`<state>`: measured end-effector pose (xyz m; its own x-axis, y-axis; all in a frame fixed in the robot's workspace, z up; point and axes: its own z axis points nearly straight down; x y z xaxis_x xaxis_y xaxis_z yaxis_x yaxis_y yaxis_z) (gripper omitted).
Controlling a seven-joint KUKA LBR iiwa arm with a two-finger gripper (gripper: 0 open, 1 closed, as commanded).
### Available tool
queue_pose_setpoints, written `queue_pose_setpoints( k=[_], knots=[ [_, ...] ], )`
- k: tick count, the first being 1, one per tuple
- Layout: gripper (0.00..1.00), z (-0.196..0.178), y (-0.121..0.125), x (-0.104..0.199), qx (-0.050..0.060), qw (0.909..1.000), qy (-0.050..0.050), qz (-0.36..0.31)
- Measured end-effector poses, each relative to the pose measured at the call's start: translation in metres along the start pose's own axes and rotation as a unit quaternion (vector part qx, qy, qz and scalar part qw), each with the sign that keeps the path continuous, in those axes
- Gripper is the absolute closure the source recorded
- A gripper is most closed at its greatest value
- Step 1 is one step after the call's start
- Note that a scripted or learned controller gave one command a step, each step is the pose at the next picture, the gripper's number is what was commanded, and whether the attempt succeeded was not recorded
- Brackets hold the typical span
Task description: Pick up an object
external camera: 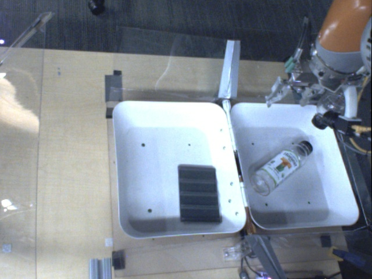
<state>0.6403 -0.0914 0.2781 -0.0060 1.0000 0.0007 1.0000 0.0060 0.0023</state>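
A clear plastic bottle (282, 166) with an orange and green label lies on its side in the right bin (337, 214), its dark cap pointing to the back right. A black ribbed block (199, 193) lies flat in the left bin (131, 156), near its front wall. My gripper (290, 96) hangs over the back rim of the right bin, above and behind the bottle. It is open, with nothing between its fingers.
The two bins touch along a shared middle rim (235, 156). A metal bar (229, 68) stands behind that joint. Cables and a black fitting (334, 121) hang off the wrist over the right bin's back right corner.
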Motion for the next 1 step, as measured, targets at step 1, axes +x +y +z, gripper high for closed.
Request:
queue_pose_setpoints(
  k=[1],
  knots=[
    [0.0,0.027,-0.0582,0.0049,0.0,0.9987,0.0,-0.052]
  ],
)
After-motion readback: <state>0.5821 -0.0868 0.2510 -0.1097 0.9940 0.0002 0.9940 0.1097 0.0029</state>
